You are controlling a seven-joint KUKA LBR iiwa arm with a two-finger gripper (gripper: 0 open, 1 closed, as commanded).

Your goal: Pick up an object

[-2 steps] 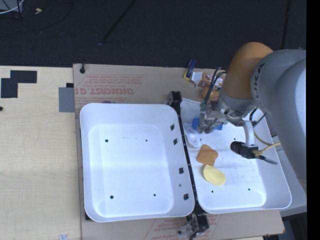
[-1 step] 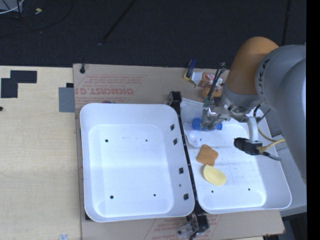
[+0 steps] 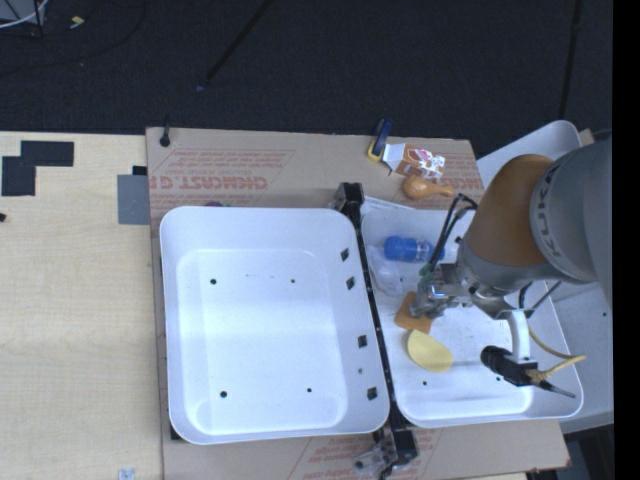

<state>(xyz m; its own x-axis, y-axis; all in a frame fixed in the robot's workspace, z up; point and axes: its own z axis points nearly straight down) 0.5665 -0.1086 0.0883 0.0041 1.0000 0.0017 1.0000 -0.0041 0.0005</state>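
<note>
- The arm [image 3: 560,218] comes in from the right and covers the right bin's [image 3: 455,393] far right side, so that wall and corner are hidden from where I stand.
- The gripper [image 3: 432,298] is low in the right bin, right at the near end of a brown block [image 3: 409,319]. It is too small and dark for me to tell whether it is spread, pressed together or pinching anything.
- The block's upper end is hidden under the gripper, so I cannot tell whether they touch.
- A yellow piece [image 3: 428,352] lies just below the block, close to it.
- A blue thing [image 3: 405,249] sits further up the same bin. Something clear and faint lies beside it, and I cannot name it.
- All three things crowd the right bin's left half, near the black joint where the bins meet.
- The right bin's lower strip shows bare white floor.
- The left bin [image 3: 260,308] shows its white floor from wall to wall.
- On the cardboard [image 3: 250,173] above the right bin lie an orange thing [image 3: 425,187] and a red-and-white packet [image 3: 422,158].
</note>
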